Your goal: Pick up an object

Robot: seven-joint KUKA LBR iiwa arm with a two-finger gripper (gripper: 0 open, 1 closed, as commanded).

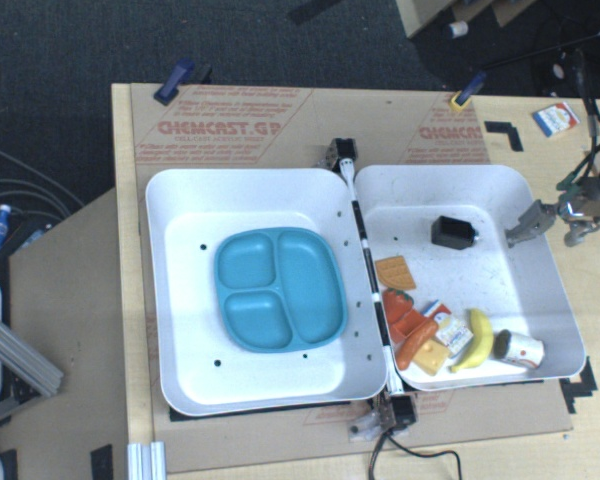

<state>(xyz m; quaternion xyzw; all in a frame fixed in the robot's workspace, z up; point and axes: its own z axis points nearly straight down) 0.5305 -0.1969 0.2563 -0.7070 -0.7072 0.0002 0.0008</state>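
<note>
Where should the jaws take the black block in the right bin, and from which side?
Probably from straight above, jaws across the short sides of the small black block. It lies alone on the floor of the white right bin, apart from the food pile, with room all round.

"What do you look like from up there?"

"Little of me is in sight. My gripper (550,228) is dull grey metal, pale where the light catches it."

"And its shape?"

"My fingers (525,223) are flat, angular pieces. The nearer one is a wedge narrowing to a blunt tip. The other is shorter and stubbier, with a small rounded end."

"Any wiring?"

"Yes, thin dark cables (584,163) loop above the metal parts, and one strand looks greenish. They run off the frame's edge."

"Markings, screws?"

"Too small and blurred for me to tell."
</note>
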